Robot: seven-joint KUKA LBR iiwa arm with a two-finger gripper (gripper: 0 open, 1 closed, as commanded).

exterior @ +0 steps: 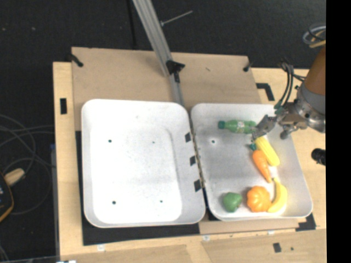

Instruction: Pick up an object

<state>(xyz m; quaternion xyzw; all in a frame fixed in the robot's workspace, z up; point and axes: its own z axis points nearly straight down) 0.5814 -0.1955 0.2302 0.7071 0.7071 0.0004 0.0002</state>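
Note:
The right bin (219,163) holds several toys. A green bottle (237,126) lies near its back edge. A yellow corn cob (267,150) lies beside an orange carrot (262,166). At the front sit a green pepper (232,201), an orange pumpkin-like toy (257,198) and a yellow banana (279,196). My gripper (276,127) hangs over the bin's right rear, between the bottle and the corn. Its fingers are spread open with nothing between them.
The left bin (134,163) stands beside the right one, joined by dark clips at the shared edge. A grey metal strut (154,34) slants across the back of the bench. Cables lie on the floor at the far left.

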